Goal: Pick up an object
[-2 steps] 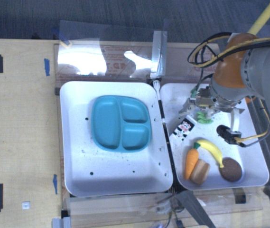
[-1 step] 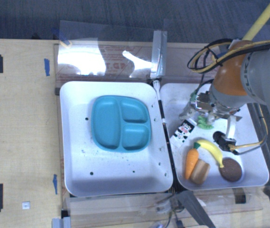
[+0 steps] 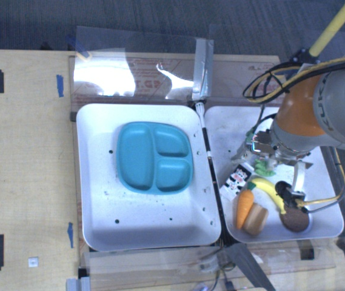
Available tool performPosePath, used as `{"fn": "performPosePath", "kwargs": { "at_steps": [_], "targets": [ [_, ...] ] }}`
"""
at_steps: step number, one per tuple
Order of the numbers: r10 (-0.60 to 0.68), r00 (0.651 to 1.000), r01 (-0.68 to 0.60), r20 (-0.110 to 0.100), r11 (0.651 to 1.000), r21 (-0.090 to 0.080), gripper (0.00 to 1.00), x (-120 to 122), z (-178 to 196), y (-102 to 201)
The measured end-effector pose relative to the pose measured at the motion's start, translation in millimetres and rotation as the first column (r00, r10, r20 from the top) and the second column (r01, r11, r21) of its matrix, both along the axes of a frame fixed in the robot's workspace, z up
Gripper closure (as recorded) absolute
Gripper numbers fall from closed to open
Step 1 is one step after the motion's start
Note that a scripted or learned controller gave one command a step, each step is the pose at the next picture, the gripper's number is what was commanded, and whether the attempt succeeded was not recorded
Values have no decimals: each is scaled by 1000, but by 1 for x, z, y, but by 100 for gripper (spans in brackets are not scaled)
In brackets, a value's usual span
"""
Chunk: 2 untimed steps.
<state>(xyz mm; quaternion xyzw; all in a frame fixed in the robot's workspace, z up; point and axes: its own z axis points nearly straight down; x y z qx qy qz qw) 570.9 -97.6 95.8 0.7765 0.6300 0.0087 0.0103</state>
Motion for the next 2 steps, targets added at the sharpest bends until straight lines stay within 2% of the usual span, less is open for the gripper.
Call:
{"fn": "performPosePath", "kwargs": {
  "at_steps": [1, 2],
  "targets": [
    [214, 977, -214, 1, 977, -7, 0, -42, 0, 1],
    [192, 981, -192, 1, 981, -6, 0, -83, -1, -9]
  ]
}}
